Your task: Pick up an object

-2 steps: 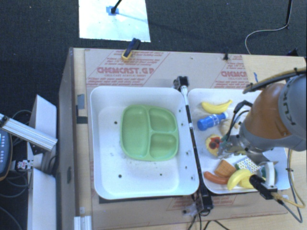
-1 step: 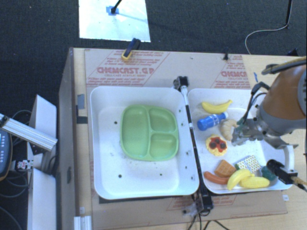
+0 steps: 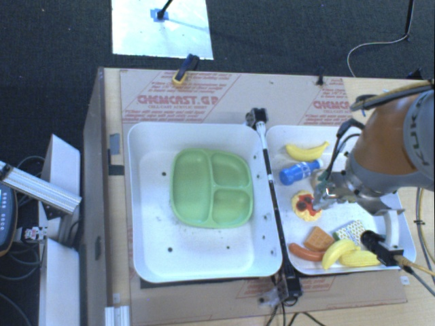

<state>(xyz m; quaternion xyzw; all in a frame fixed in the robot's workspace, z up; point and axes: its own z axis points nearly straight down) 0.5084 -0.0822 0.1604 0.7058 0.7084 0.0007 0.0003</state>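
While over rt bin, jaws [image 3: 319,197] touch yellow-red toy [image 3: 306,207].

Glossy white plastic bins [image 3: 146,250] hold a smooth matt green plastic tray [image 3: 211,187].

Green divided plate [image 3: 211,187] in left white bin [image 3: 153,250], printed board [image 3: 204,97] beneath

Counted items, by kind

Two white bins [image 3: 204,133] [image 3: 285,136] are seen. One green divided plate [image 3: 211,187] is counted in the bin at 9 o'clock. Two bananas [image 3: 305,151] [image 3: 346,252], one blue bottle [image 3: 297,173], one sausage [image 3: 304,252], one orange cracker [image 3: 318,238] and one red-and-yellow toy [image 3: 306,206] are counted at 3 o'clock.
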